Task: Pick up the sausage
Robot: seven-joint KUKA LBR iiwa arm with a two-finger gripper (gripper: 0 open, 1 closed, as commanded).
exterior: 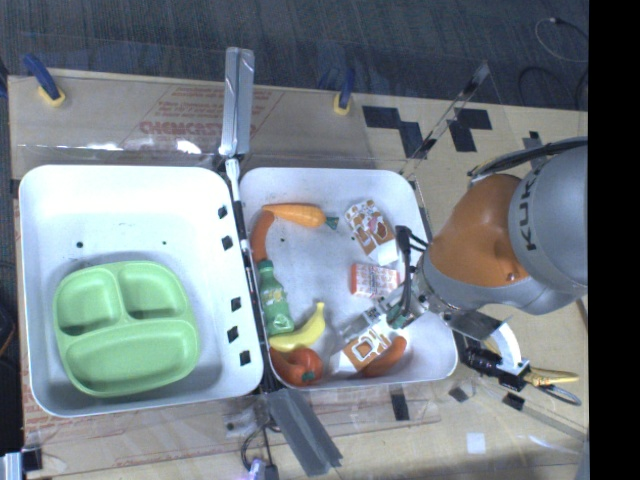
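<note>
Hovering low in the right bin (420, 198), the pincer (385, 315) has an unreadable grip state beside the sausage (262, 236).

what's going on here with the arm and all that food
The arm's gripper is down in the right bin, at the near right among small packets. The sausage lies apart by the divider, next to a carrot. A green tray sits in the left bin.
</note>
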